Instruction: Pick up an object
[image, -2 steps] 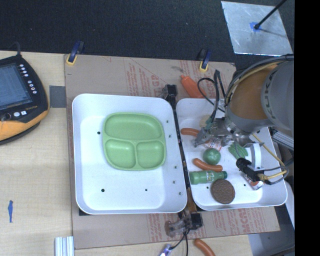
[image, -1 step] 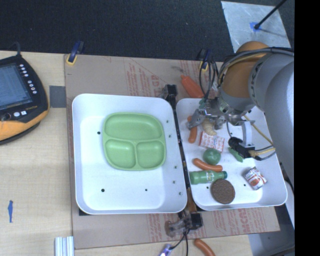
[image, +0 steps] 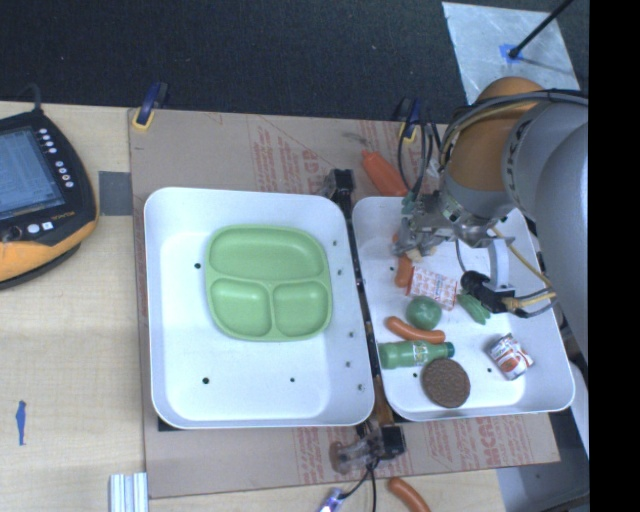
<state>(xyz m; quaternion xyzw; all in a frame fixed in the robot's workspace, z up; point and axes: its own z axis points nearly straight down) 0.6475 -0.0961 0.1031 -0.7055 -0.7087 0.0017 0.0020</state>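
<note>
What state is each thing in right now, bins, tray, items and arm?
Left bin: holds the green tray.
Green tray: lying flat, upright, compartments bare.
Right bin: holds the small items.
Green bottle: lying on its side.
Brown cookie: lying flat.
Small can: tipped over.
Gripper: low over the right bin's far end.

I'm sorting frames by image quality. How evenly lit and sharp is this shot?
Camera view: light is even and soft, with faint shadows inside the left bin; the green tray is sharp; the claw sits among cables, its detail muddled.
</note>
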